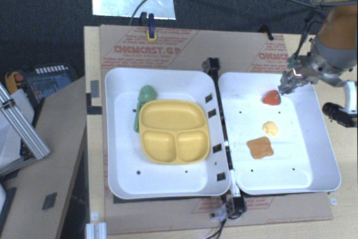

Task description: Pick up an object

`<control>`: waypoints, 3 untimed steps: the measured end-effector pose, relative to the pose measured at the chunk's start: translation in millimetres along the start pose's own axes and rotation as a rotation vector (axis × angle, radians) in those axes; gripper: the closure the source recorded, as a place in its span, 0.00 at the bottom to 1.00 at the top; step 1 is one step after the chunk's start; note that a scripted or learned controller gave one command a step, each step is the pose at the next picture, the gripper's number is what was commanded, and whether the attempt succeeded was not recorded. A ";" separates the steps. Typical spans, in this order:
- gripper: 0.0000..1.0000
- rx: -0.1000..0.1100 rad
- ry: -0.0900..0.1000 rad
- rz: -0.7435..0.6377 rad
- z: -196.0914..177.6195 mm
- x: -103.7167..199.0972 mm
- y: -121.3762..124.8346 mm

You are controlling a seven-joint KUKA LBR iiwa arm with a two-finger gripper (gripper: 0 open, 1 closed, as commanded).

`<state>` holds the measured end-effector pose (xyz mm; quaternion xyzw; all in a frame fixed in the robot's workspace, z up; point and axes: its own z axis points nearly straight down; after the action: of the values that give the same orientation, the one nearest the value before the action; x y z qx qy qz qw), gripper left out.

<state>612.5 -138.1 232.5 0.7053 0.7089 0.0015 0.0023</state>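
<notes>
Tool (288, 85) just beside red piece (271, 98), upper part of right bin (321, 145).
Tool state: cannot tell. Probably light, small, rounded, maybe slippery; best taken across its middle, low against bin floor.

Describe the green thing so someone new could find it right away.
Start at the left bin, which holds a yellow tray. The green thing lies against the tray's far-left corner, partly hidden by it. It is the one green item; the right bin's pieces are red, yellow and orange.
</notes>
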 end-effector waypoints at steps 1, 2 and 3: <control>1.00 0.005 0.002 -0.003 -3.7 46.9 -15.1; 1.00 0.006 0.003 -0.004 7.2 98.1 -25.3; 1.00 0.003 0.003 -0.005 -3.6 150.6 -30.9</control>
<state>580.8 12.4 235.7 0.7034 0.7108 0.0017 0.0002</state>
